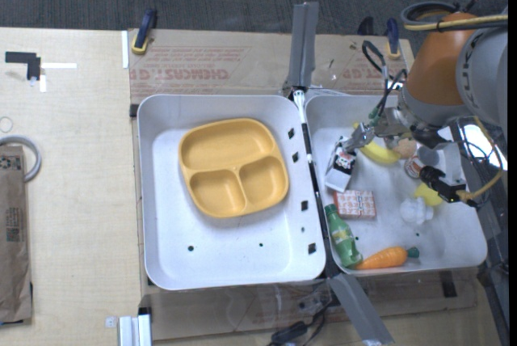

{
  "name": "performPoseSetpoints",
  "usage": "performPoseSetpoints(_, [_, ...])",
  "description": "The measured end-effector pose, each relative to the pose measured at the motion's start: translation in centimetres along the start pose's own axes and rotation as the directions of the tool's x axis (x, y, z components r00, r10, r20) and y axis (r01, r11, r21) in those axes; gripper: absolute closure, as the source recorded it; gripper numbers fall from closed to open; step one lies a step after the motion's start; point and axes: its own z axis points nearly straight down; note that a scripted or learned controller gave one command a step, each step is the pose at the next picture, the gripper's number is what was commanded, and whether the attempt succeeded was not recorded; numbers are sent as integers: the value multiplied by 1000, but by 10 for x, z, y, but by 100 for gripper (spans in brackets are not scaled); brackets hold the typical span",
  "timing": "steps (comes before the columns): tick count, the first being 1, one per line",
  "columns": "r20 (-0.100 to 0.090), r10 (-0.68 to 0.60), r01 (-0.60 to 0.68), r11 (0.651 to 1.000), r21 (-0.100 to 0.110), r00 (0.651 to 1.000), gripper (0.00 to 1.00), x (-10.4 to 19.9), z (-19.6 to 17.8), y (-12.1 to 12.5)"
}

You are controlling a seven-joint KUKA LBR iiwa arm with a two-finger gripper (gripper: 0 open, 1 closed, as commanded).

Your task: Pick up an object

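Two glossy white bins (161, 199); fingers (363, 136) over curved banana (380, 152), spread unclear.

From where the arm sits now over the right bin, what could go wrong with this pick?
The gripper hangs amid crowded items: a banana and a small white carton lie close together below it, so the fingers may catch both or nudge one away. The green bottle and carrot lie against the right bin's walls, leaving little finger room. Loose cables by the wrist could snag.
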Motion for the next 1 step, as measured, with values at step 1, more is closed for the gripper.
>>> performPoseSetpoints(1, [1,-221,221,975,7,975,0,-48,2,8])
